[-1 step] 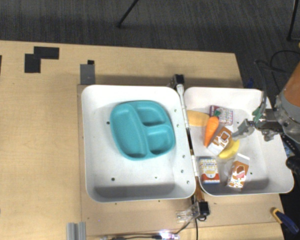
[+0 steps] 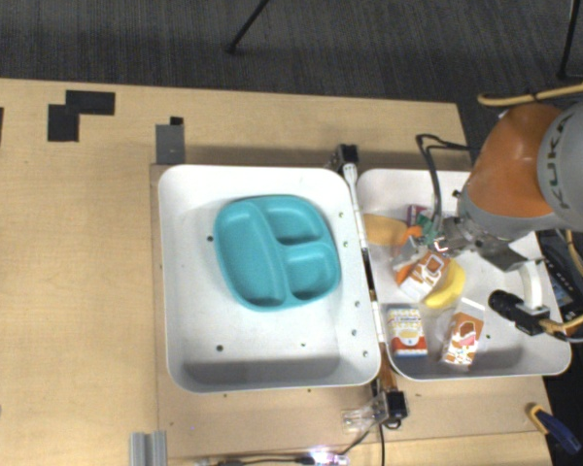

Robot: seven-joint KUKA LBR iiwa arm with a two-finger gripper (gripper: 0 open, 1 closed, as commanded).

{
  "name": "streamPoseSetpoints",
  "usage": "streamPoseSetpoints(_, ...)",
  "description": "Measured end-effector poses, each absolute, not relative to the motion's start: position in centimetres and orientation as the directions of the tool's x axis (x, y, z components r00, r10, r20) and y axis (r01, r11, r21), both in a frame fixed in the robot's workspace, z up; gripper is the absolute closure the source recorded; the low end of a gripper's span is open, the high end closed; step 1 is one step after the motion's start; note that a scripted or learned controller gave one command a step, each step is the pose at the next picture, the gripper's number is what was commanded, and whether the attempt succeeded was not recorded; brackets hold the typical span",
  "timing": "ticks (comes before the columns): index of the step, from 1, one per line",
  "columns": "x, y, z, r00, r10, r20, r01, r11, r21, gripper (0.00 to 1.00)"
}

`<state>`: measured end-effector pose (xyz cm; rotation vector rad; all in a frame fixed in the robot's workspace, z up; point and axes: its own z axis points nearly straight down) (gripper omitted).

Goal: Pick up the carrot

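- Reaching in from the right, the arm (image 2: 525,178) is recorded over the right bin (image 2: 554,362), its orange band above the bin's upper right part.
- The gripper (image 2: 437,244) is located low inside the right bin, near that bin's middle; how far it is open, and whether anything is held, cannot be told, since the tool is lost among clutter.
- The carrot (image 2: 409,276) is listed as a small orange piece in the right bin, left of the bin's centre, just below and left of the gripper; contact between the two cannot be made out.
- A banana (image 2: 446,287) is noted just right of the carrot, lying at a slant in the same bin.
- A tan, wedge-shaped item (image 2: 383,228) is entered in the right bin's upper left part, against its left wall.
- Two small cartons are catalogued along the right bin's near wall: one (image 2: 405,330) at the left, one (image 2: 462,341) right of it, tilted.
- The left bin (image 2: 189,357) is set directly beside the right bin, rims touching.
- A teal divided plate (image 2: 275,250) is held in the left bin, well apart from the right bin's contents.
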<state>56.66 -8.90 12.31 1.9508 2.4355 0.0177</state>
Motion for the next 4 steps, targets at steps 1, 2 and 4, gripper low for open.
streamPoseSetpoints(1, 62.8, -9.3, 9.5, -0.047, 0.999, -0.009, 0.998, 0.047, 0.029, 0.0)
streamPoseSetpoints(2, 63.2, -9.4, 11.0, -0.051, 0.999, -0.013, 0.998, 0.051, 0.039, 1.0)
streamPoseSetpoints(4, 56.1, -8.9, 8.6, 0.19, 0.982, 0.002, 0.982, -0.19, 0.005, 0.0)
